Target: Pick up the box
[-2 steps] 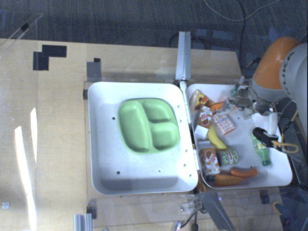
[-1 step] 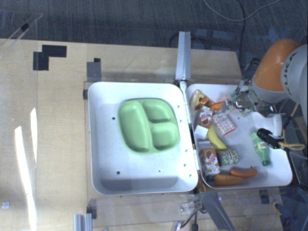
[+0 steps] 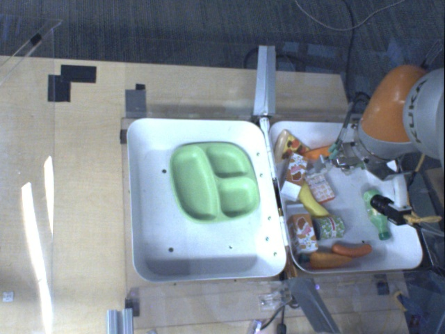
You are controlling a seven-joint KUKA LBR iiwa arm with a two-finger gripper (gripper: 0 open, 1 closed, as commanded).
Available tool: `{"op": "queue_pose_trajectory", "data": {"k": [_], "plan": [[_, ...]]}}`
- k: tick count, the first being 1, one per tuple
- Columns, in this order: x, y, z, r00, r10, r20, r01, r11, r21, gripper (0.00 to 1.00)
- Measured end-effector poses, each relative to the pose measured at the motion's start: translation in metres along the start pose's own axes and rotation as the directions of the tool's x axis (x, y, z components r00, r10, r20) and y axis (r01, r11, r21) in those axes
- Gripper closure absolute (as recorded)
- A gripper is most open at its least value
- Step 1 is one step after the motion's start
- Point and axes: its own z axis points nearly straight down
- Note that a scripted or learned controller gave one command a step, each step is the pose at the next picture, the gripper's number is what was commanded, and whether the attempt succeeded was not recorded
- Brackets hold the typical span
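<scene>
Where bench (image 3: 76, 207) ends, dark carpet (image 3: 174, 12), looped cable (image 3: 348, 9)

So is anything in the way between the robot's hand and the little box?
Nothing visible blocks it. The gripper hovers just right of the box, with bare bin floor between them; a banana touches the box's far side.

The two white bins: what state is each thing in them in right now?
Green three-compartment plastic tray: lying flat in the left white bin.
Yellow toy banana: lying in the right white bin.
Green plastic bottle: on its side.
Small printed box: lying flat, untouched.
Orange toy carrot: lying along the near wall.
Robot hand: over the bin's far end.
</scene>
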Motion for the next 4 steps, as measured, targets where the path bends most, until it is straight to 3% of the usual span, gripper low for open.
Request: {"op": "queue_pose_trajectory", "data": {"k": [2, 3, 4], "plan": [[0.006, -0.019, 0.0, 0.994, -0.105, -0.001, 0.105, 0.994, -0.001, 0.0], [0.026, 0.0, -0.037, 0.996, 0.084, -0.008, -0.084, 0.996, 0.027, 0.0], [-0.026, -0.024, 0.001, 0.999, -0.041, -0.009, 0.041, 0.999, 0.008, 0.0]]}}
